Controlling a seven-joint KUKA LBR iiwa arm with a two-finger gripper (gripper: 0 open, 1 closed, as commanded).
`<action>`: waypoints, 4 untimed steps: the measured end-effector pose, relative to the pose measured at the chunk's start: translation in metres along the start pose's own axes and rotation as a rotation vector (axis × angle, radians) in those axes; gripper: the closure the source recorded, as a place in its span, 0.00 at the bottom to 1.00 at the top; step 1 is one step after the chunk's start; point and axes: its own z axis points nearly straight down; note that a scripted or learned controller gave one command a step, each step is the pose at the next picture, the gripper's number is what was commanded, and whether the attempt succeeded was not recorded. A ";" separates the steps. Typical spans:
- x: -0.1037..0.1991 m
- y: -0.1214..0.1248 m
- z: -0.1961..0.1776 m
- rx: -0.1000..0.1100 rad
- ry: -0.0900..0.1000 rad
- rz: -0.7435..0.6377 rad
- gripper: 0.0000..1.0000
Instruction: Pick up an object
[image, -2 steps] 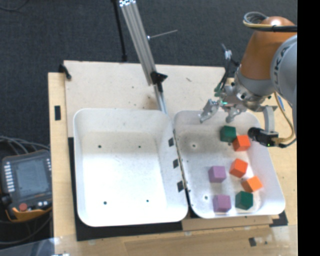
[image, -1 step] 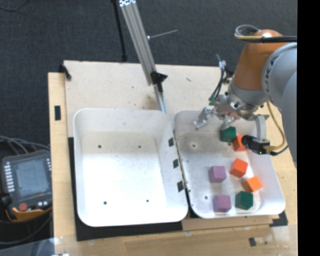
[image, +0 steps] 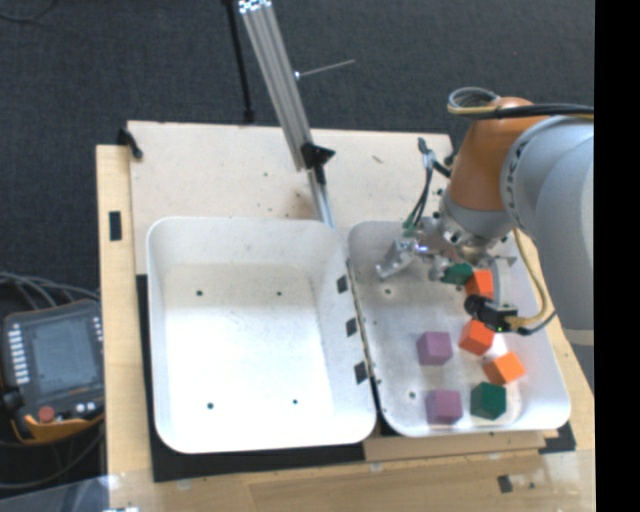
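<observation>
The fingers (image: 390, 265) of the gripper (image: 397, 261) hang over the far part of the right bin (image: 395, 330); I cannot tell if they are open or closed. Nearer the front of this bin lie a purple block (image: 434, 347), a second purple block (image: 443, 405), a green block (image: 488, 400) and two orange blocks (image: 478, 338), apart from the fingers.

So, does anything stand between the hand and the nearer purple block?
Nothing visible does. Only bare floor of the right bin lies between the hand and that purple block; the orange blocks sit to its right in the view.
</observation>
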 end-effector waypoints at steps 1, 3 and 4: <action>-0.001 0.000 0.033 -0.004 -0.001 0.002 0.00; -0.012 -0.003 -0.037 -0.012 -0.001 -0.001 1.00; -0.018 -0.005 -0.096 -0.014 -0.001 0.001 1.00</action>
